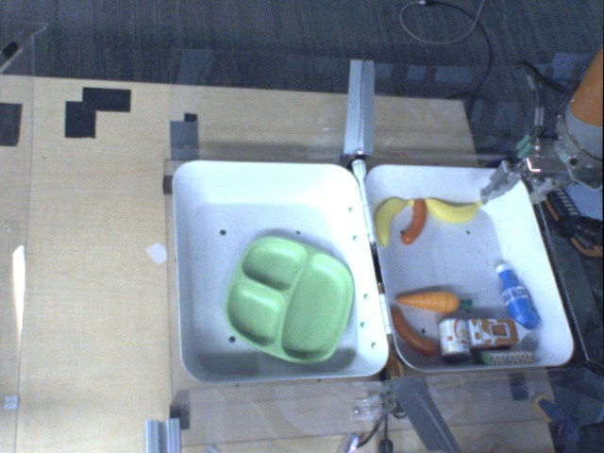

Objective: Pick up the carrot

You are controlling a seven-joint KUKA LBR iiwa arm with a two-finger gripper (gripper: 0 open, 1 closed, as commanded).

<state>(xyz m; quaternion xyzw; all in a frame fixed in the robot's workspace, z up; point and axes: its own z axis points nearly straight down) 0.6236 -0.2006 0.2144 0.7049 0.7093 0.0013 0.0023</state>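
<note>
Orange carrot (429,301) lies low in the right bin (547,253), touching a red sausage (412,330), so the pincer (498,183), its state unclear at the upper right, might grab both.

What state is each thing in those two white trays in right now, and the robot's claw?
Carrot: lying flat in the right bin, untouched.
Green divided plate: right way up in the left bin.
Blue bottle: lying on its side.
Banana: lying by the far wall.
Gripper: above the right bin's far corner.
</note>
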